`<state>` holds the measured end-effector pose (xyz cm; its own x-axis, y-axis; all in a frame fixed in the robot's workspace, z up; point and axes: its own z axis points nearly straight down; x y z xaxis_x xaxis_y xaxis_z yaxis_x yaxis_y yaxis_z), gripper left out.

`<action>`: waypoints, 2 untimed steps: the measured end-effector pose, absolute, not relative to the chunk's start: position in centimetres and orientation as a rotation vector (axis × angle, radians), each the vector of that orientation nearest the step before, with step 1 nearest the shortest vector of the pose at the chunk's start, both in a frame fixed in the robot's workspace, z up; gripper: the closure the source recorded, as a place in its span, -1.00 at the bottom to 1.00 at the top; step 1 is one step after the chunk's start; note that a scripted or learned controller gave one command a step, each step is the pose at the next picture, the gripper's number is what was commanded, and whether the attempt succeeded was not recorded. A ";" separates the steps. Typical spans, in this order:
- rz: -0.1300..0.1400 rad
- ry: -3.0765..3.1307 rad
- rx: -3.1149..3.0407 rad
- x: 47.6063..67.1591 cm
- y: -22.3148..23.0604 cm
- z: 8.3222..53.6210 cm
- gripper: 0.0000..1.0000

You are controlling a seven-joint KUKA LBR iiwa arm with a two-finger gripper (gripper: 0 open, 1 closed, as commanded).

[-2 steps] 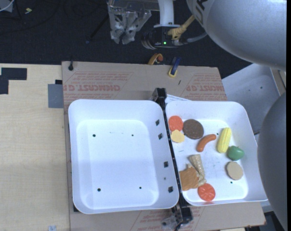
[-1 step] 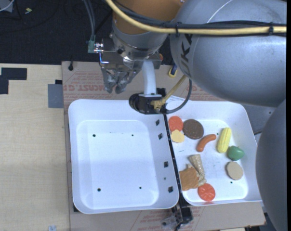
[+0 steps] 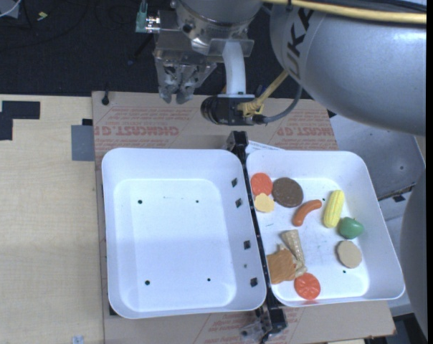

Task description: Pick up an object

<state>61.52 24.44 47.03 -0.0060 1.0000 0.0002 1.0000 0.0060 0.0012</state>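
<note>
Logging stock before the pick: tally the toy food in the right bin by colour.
Red or orange-red: 3: disc, sausage, disc
Yellow: 2: corn cob, small piece
Brown: 1: round patty
Tan or beige: 3: cone, flat piece, round piece
Green: 1
Total: 10

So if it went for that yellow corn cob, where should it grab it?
Probably across the middle of the corn cob, coming straight down from above. It lies flat and runs roughly up and down the right bin, so its narrow width suits two fingers. The green piece touches its lower end, so stay above that. The gripper hangs beyond the bins.
</note>
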 end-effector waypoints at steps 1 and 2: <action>0.003 2.228 2.213 64.5 24.4 52.3 1.00; -0.025 2.229 2.225 60.3 24.3 40.7 1.00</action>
